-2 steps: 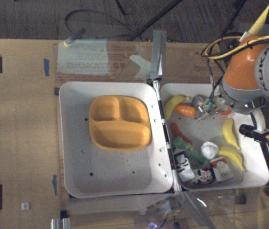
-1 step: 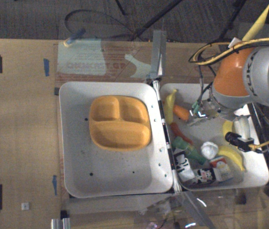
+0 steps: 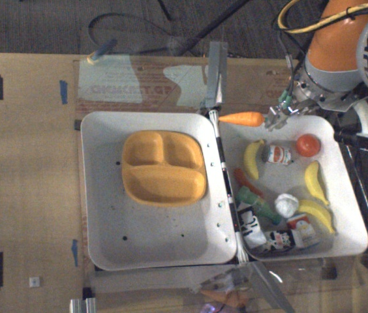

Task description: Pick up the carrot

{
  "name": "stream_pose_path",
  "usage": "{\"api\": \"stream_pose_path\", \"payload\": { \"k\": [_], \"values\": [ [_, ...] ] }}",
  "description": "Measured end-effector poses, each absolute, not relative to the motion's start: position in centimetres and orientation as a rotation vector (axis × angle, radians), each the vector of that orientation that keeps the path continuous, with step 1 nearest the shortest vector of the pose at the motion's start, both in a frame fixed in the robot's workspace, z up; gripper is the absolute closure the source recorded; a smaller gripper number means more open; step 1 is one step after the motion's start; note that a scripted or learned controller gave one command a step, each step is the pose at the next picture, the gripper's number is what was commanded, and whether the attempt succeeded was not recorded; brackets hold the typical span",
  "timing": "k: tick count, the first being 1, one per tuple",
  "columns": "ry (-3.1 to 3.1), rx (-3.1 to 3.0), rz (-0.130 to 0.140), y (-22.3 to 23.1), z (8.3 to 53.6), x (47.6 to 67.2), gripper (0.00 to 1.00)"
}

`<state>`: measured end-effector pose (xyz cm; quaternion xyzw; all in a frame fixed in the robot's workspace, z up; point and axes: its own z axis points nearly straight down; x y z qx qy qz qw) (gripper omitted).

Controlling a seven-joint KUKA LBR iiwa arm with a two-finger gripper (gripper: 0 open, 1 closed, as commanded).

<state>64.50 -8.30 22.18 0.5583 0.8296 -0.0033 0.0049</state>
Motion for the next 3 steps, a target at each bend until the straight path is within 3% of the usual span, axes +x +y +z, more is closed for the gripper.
{"api": "stream_pose_path", "payload": {
  "k": [1,2,3],
  "values": [
    [2.605,1.745,0.003,-8.6,26.0,65.4,1.0],
    [2.68,1.64,0.0,-3.6,22.4,66.7,1.0],
    [2.677,1.634,0.003,-3.5,23.6,66.8,1.0]
  ]
}}
